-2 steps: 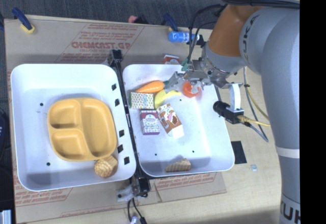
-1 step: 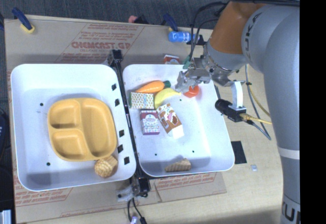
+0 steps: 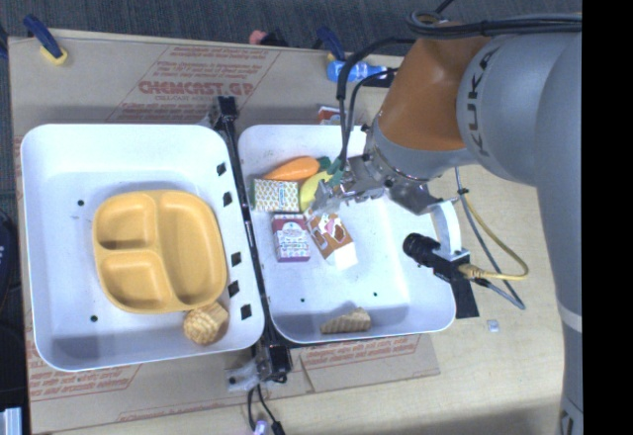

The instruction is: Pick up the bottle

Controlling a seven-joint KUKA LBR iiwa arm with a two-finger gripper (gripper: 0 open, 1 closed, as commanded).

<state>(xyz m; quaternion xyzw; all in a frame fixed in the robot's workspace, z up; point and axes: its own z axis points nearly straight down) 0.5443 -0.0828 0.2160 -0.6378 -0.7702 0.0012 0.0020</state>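
**benchwatcher:** While the gripper (image 3: 331, 194) hangs low over the right bin (image 3: 396, 300), just right of centre frame, which step would you call this? Looks like the approach to me, nothing lifted yet.

**kuka_fan:** Same read. I honestly can't tell if the gripper is open or closed; the wrist blocks it from this angle. Nothing visibly sits in it.

**benchwatcher:** And the bottle?

**kuka_fan:** My best guess is the brown-and-white labelled thing, so call that the bottle (image 3: 333, 237). It's lying on its side just below the gripper, middle of the frame. Not sure though, it's small and a bit blurry.

**benchwatcher:** Crowded spot. There's a maroon box (image 3: 290, 237) right beside it on the left, and a carrot (image 3: 293, 168) plus a green packet (image 3: 275, 194) just above.

**kuka_fan:** Yeah, so the next move probably calls for shifting a touch toward the bottom of the frame, lining up across the bottle's narrow side, then dropping straight down without clipping the box.
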